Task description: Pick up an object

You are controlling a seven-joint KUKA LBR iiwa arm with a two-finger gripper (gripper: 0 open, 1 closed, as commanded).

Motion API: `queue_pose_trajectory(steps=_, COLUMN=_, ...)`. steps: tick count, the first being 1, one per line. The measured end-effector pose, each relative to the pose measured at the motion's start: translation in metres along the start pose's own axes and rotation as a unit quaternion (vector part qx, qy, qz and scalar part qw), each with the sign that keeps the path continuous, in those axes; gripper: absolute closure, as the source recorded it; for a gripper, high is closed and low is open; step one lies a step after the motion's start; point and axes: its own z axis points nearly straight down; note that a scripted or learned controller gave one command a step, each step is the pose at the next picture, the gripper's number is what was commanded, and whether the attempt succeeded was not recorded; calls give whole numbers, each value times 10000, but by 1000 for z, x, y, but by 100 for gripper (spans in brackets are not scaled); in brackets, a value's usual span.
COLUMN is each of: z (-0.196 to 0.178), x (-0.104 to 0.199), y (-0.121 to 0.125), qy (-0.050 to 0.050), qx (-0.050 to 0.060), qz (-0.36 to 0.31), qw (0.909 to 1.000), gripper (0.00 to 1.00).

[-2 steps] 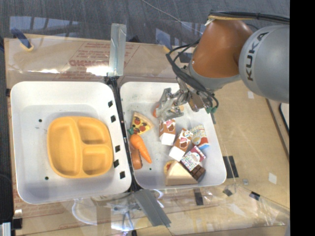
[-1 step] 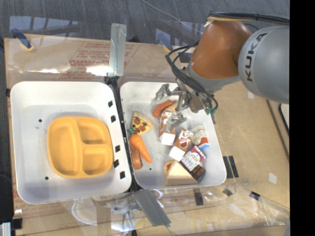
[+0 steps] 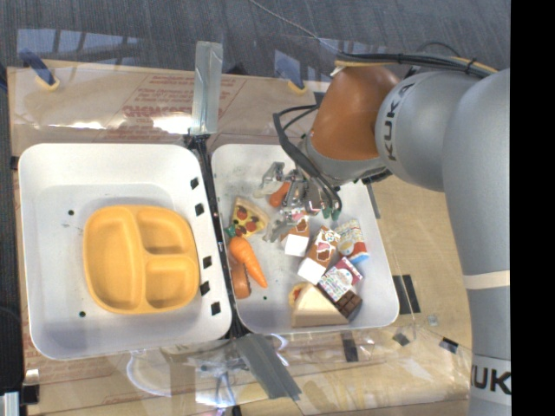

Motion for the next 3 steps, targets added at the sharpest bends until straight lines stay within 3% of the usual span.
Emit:
queue_pose_trajectory(steps=1, z=-12, x=-2, y=1, qy=-25, qx=1, qz=-26, qw=10000, gripper=100)
queue_pose_trajectory(steps=2, z=-89, x=-15, y=40, qy=-57, qx=3, qz=458, qw=9989, gripper=100)
queue_pose_trajectory(steps=3, z=-86, x=59, y=39, qy=-21, qx=3, qz=1090, qw=9940, gripper=100)
